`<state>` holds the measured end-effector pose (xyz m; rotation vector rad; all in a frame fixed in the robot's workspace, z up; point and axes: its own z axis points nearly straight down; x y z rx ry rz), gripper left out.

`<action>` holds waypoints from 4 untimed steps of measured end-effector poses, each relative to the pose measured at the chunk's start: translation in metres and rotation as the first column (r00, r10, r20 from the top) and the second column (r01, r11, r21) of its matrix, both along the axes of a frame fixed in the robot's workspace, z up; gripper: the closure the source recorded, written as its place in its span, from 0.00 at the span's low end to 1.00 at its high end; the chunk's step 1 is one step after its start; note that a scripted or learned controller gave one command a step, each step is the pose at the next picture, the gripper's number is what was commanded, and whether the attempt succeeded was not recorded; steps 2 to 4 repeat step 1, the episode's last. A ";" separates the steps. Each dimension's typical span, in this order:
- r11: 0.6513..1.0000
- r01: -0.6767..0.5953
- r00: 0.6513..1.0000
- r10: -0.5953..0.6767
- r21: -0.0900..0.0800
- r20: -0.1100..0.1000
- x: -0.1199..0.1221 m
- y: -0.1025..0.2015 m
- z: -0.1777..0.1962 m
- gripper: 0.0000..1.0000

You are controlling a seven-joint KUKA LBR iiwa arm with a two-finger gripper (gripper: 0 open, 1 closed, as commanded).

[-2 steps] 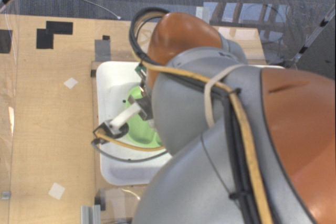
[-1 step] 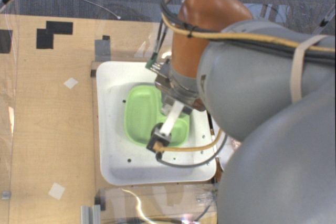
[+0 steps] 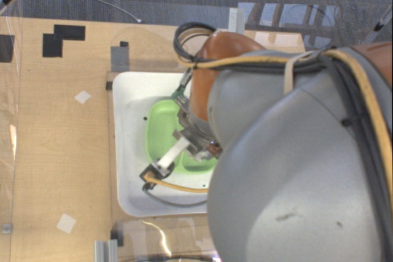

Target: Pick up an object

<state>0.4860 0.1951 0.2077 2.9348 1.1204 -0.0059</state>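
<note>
**Pick-up attempt, seen from above.** The gripper [image 3: 195, 135] is shown low inside the white bin [image 3: 129, 92], directly over the pale green object [image 3: 159, 126]. The object lies mid-bin and is partly covered by the arm. Whether the jaws are released or clenched cannot be told. The object appears dish-like, so a grip across its raised edge is advised, followed by a straight vertical lift. Bare floor is left toward the bin's left wall and far-left corner; the wooden surface [image 3: 55, 132] lies beyond.

The grey arm [image 3: 295, 162] reaches over a white bin [image 3: 129, 132] on the wooden worktop [image 3: 55, 150], its wrist low above a pale green dish [image 3: 158, 126] lying inside.
</note>
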 end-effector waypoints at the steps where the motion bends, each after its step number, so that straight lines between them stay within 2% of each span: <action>1: 0.942 0.337 0.942 -0.337 0.003 0.003 0.001 0.016 -0.005 1.00; 4: 0.942 0.337 0.942 -0.337 0.003 0.003 0.001 0.016 -0.005 1.00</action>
